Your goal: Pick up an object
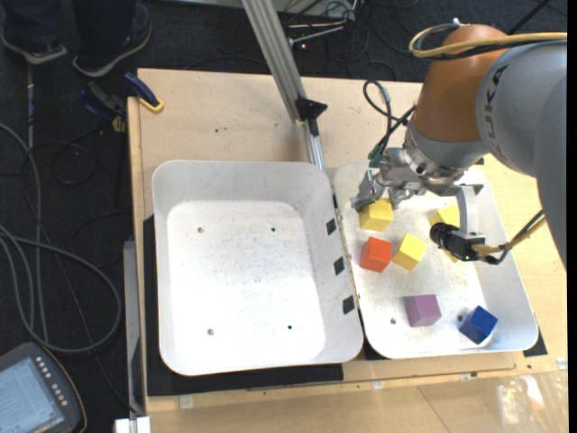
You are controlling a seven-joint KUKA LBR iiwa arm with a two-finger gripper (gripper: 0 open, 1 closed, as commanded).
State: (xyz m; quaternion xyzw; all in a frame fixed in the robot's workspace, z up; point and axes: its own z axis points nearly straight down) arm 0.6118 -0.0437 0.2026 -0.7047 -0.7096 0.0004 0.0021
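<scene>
camera view, looking down: we are listing the contents of the right bin first. a yellow block is lying near that bin's upper left corner, and the gripper is hovering directly over it, its dark metal fingers hanging just above or touching the block's top edge. we cannot tell whether the jaws are open or shut, nor whether they have hold of anything; the block is looking as if it is resting on the bin floor. an orange block is sitting just below the yellow one, and a second yellow block is sitting just beside the orange one on its right, touching or nearly so. a third yellow piece is showing partly behind a white bracket and a black fitting on the arm. a purple block is lying lower in the bin, and a blue block is lying near the lower right corner. we are noting the arm, grey with an orange band, reaching in from the right above the bin. the left bin is sitting beside the right one, touching it along the middle. both are resting on the tan bench. a slanted metal pole is crossing the top.
</scene>
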